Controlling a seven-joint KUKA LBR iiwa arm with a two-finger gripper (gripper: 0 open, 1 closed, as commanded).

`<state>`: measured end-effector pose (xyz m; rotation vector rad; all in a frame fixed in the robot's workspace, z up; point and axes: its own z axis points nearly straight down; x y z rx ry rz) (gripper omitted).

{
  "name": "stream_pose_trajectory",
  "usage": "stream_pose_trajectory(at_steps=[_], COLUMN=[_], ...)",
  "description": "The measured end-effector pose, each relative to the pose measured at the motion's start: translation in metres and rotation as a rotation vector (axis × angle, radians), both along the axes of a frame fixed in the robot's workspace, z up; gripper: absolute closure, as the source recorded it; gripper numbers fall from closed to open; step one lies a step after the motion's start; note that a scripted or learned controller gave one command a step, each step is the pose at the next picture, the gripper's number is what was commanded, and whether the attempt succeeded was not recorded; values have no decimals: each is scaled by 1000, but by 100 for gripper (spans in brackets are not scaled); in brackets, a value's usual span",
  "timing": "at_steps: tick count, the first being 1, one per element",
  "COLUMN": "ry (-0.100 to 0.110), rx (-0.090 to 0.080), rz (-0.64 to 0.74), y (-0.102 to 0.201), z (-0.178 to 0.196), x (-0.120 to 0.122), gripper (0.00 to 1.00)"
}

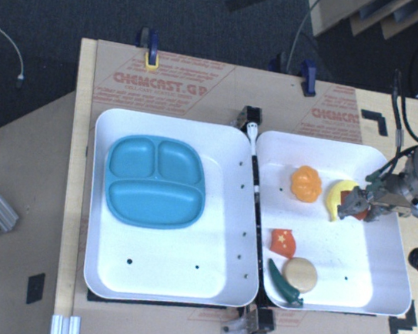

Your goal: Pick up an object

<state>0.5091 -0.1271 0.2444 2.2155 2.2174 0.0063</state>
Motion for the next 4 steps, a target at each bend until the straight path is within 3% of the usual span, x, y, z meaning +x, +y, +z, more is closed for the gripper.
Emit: stream_pose_trajectory(at_steps=[1, 4], ry=[9, 6], rx=[4, 4], rz=[5, 5], y=[51, 206], z=[-13, -25], x=[13, 72], gripper=[100, 100])
